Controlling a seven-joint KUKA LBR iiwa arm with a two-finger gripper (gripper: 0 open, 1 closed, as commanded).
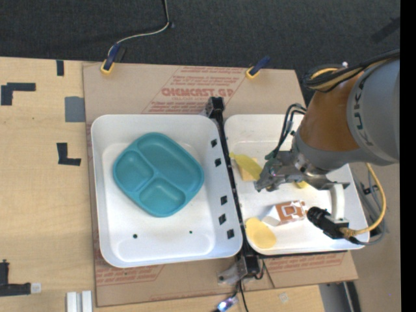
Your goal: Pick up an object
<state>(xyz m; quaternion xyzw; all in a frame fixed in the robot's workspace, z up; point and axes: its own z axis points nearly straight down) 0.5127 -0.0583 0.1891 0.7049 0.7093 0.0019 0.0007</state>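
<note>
My gripper (268,179) hangs low over the middle of the right bin (255,127), reaching in from the right. Just to its left lies a yellow wedge-shaped piece (247,166), close to the fingertips. Below the gripper sits a small orange and white packet (289,212). A pale yellow round piece (260,233) rests at the bin's front left corner. A bit of yellow (299,184) peeks out under the wrist. The left bin (104,174) holds a teal divided plate (158,173).
A black divider (223,168) with clips runs between the two bins. Both bins rest on a cardboard sheet (188,86) clamped at its back edge. The arm's grey and orange body covers the right bin's far right side.
</note>
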